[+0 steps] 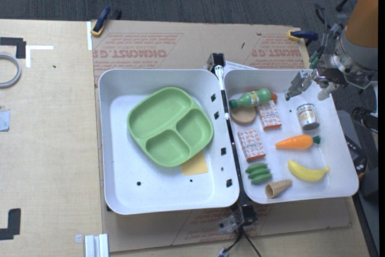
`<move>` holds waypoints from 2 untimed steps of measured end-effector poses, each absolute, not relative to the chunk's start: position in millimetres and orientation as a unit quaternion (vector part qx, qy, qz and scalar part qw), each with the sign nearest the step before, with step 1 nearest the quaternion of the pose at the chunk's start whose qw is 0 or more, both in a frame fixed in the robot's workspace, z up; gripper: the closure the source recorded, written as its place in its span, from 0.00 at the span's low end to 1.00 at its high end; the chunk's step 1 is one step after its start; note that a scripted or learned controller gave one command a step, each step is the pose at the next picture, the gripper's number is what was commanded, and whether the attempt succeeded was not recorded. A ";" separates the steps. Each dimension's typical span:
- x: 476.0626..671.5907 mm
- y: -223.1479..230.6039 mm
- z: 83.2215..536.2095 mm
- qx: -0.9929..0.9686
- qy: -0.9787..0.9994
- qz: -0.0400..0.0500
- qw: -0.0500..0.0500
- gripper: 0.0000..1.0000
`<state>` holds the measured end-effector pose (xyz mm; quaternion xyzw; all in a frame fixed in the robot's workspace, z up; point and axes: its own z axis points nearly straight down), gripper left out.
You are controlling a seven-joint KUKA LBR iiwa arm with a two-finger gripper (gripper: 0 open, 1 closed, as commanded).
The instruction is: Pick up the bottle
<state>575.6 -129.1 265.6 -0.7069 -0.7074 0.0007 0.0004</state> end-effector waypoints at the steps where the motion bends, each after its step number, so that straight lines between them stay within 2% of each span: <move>1: 575.9 -129.4 274.8 -0.706 -0.708 0.001 0.000 1.00; 2: 510.0 -159.8 321.1 -0.683 -0.731 0.001 0.000 1.00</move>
